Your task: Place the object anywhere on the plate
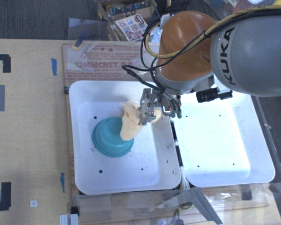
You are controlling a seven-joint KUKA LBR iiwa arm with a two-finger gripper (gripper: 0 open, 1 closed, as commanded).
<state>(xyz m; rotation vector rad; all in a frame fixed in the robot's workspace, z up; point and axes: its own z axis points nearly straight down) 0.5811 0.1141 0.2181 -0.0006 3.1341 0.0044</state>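
In the left bin [84, 172], the hand [146, 117] is clamped on the upper right edge of a pale yellow cloth [130, 122]. The cloth's lower end drapes over the right side of the blue plate [108, 138], near the bin's middle.

Single fixed overhead cam, slanted down on both bins [79, 139], moderately close.

You have two white bins [84, 172] side by side on a wooden bench [28, 139], a cardboard box [126, 13] behind.
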